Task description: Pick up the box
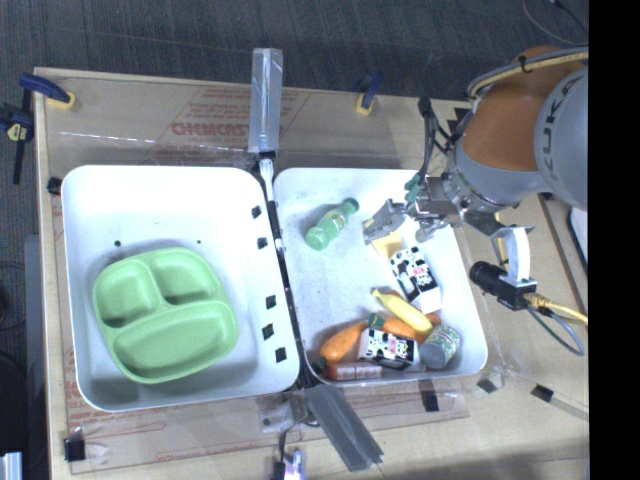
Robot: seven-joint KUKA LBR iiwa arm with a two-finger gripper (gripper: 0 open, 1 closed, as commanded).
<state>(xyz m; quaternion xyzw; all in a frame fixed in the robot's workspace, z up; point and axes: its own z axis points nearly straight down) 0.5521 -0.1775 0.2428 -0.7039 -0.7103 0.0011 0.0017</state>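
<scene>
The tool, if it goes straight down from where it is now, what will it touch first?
Probably the cow-patterned box or the bin floor beside it; the tool hangs just above the box's upper end, and depth is unclear.

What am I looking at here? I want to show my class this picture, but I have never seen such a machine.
One camera looks down at a slant on a bench with two white bins. The grey and orange robot arm reaches in from the right; its hand hangs over the right bin. That bin holds a green bottle, two cow-patterned boxes, a banana, a carrot and a small can. The left bin holds a green divided plate. I cannot see anything between its fingers.
</scene>
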